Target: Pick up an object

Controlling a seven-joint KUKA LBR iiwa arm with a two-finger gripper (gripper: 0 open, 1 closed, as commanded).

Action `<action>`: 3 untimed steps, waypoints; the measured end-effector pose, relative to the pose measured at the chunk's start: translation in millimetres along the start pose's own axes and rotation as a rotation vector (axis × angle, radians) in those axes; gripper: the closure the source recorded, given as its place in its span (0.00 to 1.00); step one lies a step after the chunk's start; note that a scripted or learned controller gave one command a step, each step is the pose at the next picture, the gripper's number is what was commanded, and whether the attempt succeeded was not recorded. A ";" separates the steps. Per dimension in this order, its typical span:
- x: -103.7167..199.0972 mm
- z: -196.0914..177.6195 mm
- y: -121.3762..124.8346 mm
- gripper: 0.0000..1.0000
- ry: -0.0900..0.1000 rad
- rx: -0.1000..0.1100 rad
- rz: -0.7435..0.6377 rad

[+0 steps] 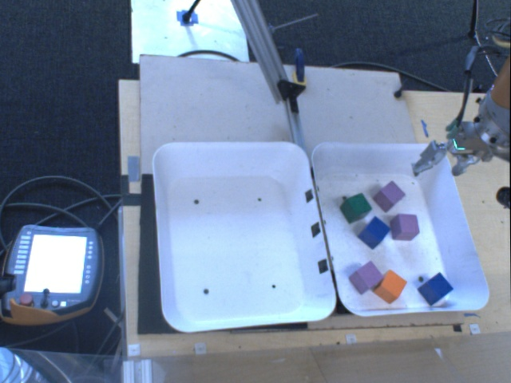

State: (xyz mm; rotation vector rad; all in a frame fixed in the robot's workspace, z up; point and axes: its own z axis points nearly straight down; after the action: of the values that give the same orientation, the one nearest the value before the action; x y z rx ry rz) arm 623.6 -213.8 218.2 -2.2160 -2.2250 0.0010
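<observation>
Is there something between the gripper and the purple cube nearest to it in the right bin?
Nothing visible. The gripper hangs over the right bin at its far right edge, and only bare bin floor separates it from the purple cube.

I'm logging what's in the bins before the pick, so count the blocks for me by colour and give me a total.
Purple blocks: 3
Blue blocks: 2
Green block: 1
Orange block: 1
Total: 7, all in the right bin
</observation>
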 end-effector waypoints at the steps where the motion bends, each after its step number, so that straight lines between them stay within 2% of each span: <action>1: 0.1 -2.7 0.9 0.00 -0.002 -0.003 -0.001; 3: 5.6 85.2 -9.9 0.00 -0.001 0.000 0.001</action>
State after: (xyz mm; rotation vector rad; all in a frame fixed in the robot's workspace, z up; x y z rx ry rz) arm 613.6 -208.2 133.0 -2.2175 -2.2246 0.0012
